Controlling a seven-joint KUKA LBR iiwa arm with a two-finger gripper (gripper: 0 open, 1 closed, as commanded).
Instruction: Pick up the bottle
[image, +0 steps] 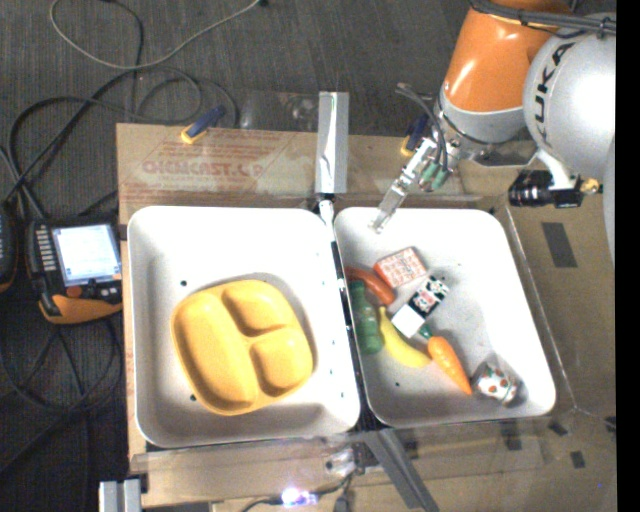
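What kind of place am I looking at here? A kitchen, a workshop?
Most likely a robotics test bench in a lab, not a kitchen. A grey and orange robot arm reaches over two white bins, the food in them looks like toys, and loose cables run across the floor.

Yellow tray (245, 345) in left bin (150, 300); carrot (449, 364), banana (402, 347) in right bin (520, 300).

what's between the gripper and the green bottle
In the camera view, bare white bin floor and the red hot dog's end separate the gripper from the green bottle.
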